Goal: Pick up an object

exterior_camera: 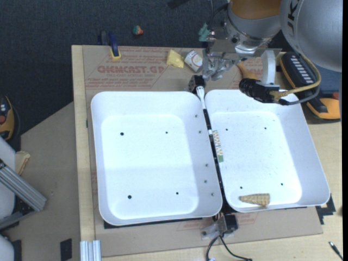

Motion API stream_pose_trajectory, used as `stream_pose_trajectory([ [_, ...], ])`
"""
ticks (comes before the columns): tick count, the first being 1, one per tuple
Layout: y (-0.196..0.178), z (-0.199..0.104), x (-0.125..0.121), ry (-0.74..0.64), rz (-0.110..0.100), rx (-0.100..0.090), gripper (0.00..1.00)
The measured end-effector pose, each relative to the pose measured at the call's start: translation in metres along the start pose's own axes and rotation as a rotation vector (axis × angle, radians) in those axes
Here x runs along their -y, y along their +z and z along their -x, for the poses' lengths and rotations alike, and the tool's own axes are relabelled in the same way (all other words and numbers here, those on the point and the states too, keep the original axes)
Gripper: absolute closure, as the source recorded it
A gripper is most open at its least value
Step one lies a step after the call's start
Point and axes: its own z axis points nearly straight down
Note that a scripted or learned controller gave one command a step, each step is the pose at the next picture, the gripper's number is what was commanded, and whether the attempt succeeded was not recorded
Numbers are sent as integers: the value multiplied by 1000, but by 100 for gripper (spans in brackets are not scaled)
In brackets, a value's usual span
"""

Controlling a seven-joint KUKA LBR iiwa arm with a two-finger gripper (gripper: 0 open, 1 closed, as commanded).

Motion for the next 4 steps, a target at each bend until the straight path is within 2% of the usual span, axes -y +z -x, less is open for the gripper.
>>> stream_pose_trajectory([
  [1,-155,-28,51,-4,20,-4,100],
  [2,-48,-120,43,-7,-11,1,100],
  [3,52,-162,14,-2,-6,2,100],
  [4,-17,-127,37,4,5,0,100],
])
